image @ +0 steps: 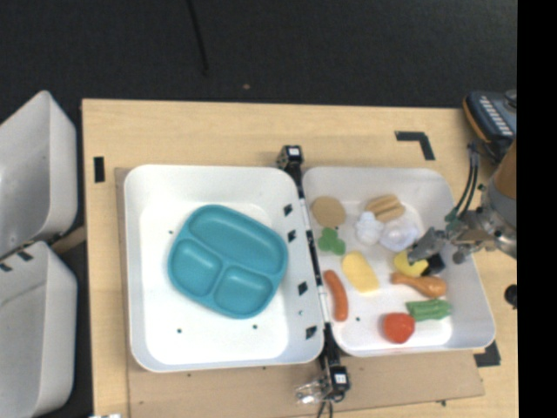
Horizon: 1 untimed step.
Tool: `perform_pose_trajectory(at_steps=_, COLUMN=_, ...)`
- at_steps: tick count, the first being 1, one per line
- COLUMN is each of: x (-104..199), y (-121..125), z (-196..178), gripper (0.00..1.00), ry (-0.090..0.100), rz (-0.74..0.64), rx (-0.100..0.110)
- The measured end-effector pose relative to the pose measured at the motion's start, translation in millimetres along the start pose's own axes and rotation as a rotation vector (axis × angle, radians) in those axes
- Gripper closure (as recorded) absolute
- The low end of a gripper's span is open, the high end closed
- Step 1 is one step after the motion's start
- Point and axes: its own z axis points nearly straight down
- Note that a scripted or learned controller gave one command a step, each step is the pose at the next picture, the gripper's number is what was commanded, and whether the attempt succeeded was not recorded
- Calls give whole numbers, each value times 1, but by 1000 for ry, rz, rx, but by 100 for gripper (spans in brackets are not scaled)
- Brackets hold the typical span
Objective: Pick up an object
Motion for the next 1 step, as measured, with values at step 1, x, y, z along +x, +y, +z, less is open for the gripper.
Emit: perform_pose_trajectory(at_steps=1, x=0, y=2, z=-5, gripper=0, ry=-2, rz=-3, rx=-9)
